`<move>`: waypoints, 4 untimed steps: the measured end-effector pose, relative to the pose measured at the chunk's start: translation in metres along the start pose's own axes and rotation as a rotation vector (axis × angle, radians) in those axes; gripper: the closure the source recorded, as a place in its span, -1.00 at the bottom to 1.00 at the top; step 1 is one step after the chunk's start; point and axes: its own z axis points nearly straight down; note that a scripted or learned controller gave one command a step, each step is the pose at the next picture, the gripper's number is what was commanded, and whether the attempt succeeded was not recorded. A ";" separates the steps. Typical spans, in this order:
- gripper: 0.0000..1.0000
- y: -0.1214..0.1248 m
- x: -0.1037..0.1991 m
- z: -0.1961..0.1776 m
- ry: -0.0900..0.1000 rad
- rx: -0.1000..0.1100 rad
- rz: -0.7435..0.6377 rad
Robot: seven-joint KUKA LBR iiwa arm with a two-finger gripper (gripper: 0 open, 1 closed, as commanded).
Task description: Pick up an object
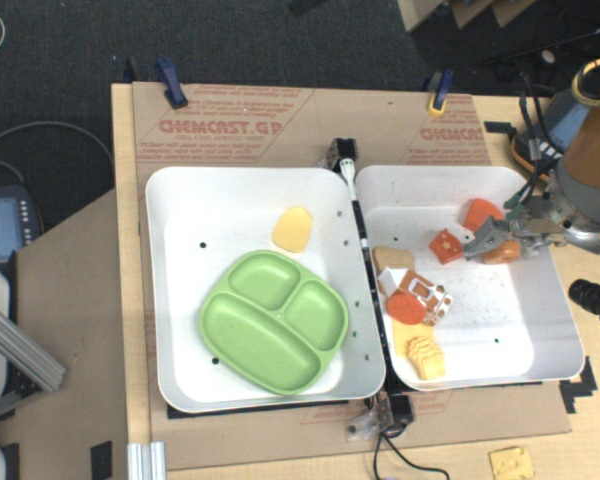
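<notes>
Jaws (492, 243): low in the right bin, near its right wall, fingers pointing toward the bin's middle. I couldn't tell how far apart they stood, nor whether anything was truly caught between them; it was too small and dark there.
Orange piece (502, 252): right at the jaws, touching or nearly so, partly covered by the fingers.
Orange lump (481, 211): just behind the jaws, toward the far wall.
Red block (444, 246): just to the left of the jaws, apart from them, on the bin floor.
Arm (580, 173): came in from the right, grey with an orange band, bent down over the bin's right rim.
Right bin (540, 353): white and shallow; its near right part lay bare.
Cluster by the divider: a tan slice (392, 260), a red-and-white toy (427, 296) and an orange disc (407, 309) crowded together, touching.
Yellow piece (425, 356): near the front left corner of the right bin, just below the cluster.
Left bin (180, 203): beside the right one, sides touching.
Green tray (274, 320): three compartments, lying tilted across the left bin's front half.
Yellow slice (293, 229): just beyond the tray, alone.
Surface (230, 123): brown board with red lettering, blue clamps at the far edge.
</notes>
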 end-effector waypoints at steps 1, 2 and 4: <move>-1.00 0.060 0.038 0.113 0.002 -0.002 -0.005; 1.00 0.059 0.035 0.098 -0.001 -0.004 -0.001; 1.00 0.026 0.145 -0.052 0.003 -0.005 -0.005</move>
